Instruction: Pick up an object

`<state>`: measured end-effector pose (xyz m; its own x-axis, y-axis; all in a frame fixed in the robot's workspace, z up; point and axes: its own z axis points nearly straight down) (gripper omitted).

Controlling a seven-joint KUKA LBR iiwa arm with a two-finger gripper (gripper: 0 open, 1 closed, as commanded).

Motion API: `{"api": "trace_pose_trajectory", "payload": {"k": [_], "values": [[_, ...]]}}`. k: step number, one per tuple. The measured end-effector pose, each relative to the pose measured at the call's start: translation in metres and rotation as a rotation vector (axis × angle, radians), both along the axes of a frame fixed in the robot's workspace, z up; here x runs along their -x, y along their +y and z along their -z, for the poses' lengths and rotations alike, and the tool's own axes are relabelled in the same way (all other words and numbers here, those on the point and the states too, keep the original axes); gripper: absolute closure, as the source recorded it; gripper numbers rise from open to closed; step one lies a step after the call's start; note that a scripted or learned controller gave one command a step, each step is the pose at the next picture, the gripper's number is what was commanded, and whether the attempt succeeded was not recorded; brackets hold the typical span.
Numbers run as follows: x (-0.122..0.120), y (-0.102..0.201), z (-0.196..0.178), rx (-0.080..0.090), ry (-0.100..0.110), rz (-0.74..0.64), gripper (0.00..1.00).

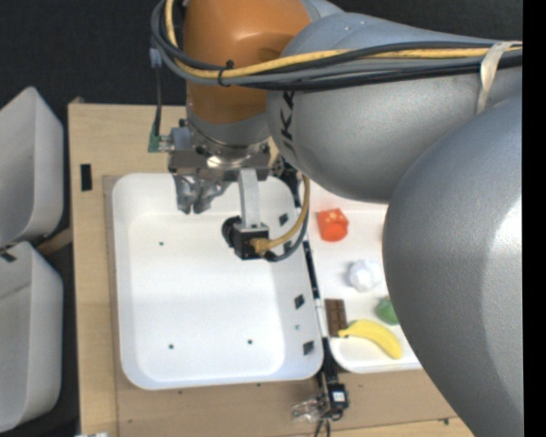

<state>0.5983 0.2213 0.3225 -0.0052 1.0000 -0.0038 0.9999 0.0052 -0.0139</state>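
Observation:
My gripper [196, 197] hangs over the far part of the left white bin [146, 335], below the orange band of the arm. Its two grey fingers point down, stand slightly apart, and have nothing between them. The objects lie in the right bin [364, 364], well to the gripper's right: an orange-red block [332, 225], a small white object [362, 276], a green piece [387, 313], a yellow banana [379, 338] and a dark brown block [335, 314]. The arm's grey body hides most of the right bin.
A black cable fitting [243, 239] hangs from the wrist over the left bin. The divider between the bins [311, 289] runs just right of it. White housings [18, 171] stand off the bench's left edge.

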Motion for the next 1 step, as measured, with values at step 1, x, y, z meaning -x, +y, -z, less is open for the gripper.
{"api": "trace_pose_trajectory", "payload": {"k": [1], "values": [[-0.0711,-0.0001,-0.0722,-0.007,-0.026,0.004,1.00]]}}
